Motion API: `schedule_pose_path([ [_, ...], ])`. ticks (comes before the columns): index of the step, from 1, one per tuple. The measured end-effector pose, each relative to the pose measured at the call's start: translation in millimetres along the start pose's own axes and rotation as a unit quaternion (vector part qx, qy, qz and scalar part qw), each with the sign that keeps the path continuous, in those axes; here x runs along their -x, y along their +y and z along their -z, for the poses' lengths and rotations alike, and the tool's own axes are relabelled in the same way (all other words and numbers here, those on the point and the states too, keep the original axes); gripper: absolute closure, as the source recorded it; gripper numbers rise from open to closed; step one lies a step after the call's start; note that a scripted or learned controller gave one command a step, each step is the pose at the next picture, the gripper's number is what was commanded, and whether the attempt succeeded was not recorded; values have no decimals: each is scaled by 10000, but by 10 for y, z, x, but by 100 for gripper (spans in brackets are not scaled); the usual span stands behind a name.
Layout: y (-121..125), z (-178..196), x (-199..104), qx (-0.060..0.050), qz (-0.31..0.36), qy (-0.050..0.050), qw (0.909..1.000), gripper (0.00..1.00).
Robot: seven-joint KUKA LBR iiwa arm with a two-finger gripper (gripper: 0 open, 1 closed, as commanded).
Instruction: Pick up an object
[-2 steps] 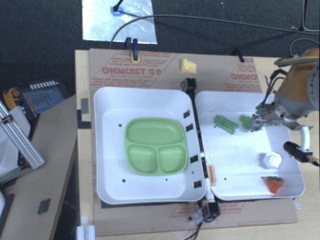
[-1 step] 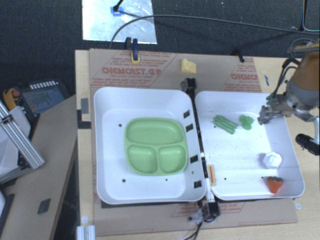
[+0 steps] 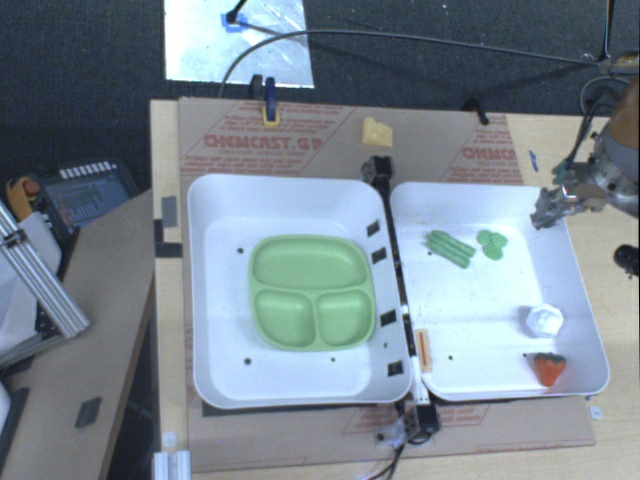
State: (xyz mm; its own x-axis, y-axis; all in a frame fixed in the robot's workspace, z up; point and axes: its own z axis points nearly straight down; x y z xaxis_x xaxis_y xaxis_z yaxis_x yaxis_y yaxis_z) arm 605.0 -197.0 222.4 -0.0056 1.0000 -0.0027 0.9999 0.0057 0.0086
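- The gripper (image 3: 549, 211) hangs over the far right rim of the right bin (image 3: 580, 298); how far its fingers are spread I cannot tell, and nothing shows between them
- Candidates all lie in the right bin: a ribbed green piece (image 3: 449, 248) and a small green round piece (image 3: 491, 244) toward the far middle, a white knobbly object (image 3: 544, 319) and an orange-red strawberry-like toy (image 3: 548, 368) near the right wall
- Risk, as I judge it: the white object and the orange toy sit close to the wall, so a descent there could strike the rim or nudge them aside
- The green pieces look low and smooth plastic; fingers may slide off or close above them
- The left bin (image 3: 215, 268) holds a smooth, pale green three-compartment tray (image 3: 308, 291), too broad and flat to grasp easily
- Both bins look like glossy hard white plastic
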Motion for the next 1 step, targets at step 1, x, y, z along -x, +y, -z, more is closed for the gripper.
schedule_pose_path([
  [1, 15, 301, 3, -18, -1, 5, 10000, 100],
])
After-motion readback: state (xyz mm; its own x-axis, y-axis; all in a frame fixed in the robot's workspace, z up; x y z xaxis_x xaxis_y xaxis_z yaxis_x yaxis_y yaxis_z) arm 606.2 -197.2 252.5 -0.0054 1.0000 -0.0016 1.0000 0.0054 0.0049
